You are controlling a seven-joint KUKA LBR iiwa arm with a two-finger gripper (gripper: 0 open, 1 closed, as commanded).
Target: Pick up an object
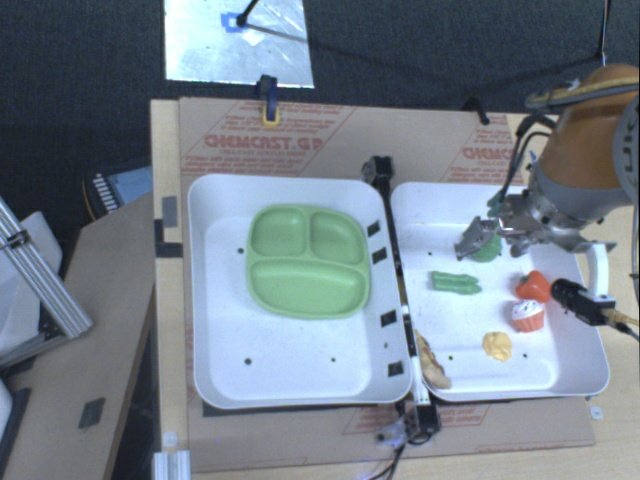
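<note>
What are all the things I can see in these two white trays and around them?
White bins: two, side by side on the bench; left bin, right bin.
Divided plate: one, light green, three compartments, in the left bin.
Green pod-shaped toy: one, middle of the right bin.
Round green item: one, right bin, partly hidden beneath the tool.
Orange-red toy: one, right side of the right bin.
Cupcake toy: one, white and pink, just below the orange-red toy.
Yellow lump: one, near the right bin's front.
Tan piece: one, right bin's front left corner.
Foil-like sheet: one, silver, behind the bench.
Arm: one, grey and orange, reaching in from the right.
Tool: one, over the round green item.
</note>
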